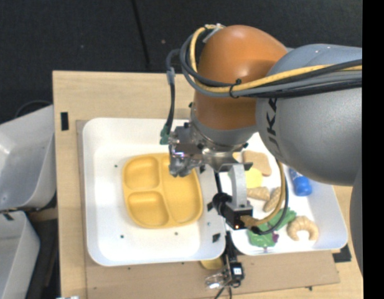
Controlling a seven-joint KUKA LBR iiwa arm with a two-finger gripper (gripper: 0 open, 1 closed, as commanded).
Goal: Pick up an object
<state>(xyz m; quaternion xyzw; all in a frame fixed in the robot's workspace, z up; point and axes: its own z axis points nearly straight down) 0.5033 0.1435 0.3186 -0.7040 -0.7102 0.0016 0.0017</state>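
From where I stand, the arm leans in over the bench (68, 92) with its wrist tipped straight down, which puts the gripper (179, 166) over the left bin (98, 185), at the upper right rim of the yellow divided plate (155, 195). The plate lies flat and alone in that bin, hollows up. I'd guess its raised edge is the reason the tool is there: a shallow dish offers little else to pinch. The wrist's bulk hides the tip, so I cannot tell whether the tool is released or clenched, or whether it touches the plate at all. Nothing visibly sits in its grasp. The smaller things are crowded in the right bin (333, 232): a croissant (302, 229) near the front corner, a blue piece (300, 184) further back, something green (264, 240) by the dividing wall, and a pale tan piece (262, 162) half under the arm. Being bunched like that, they look the harder pick, so I take the plate for the target, with the lift not yet done.
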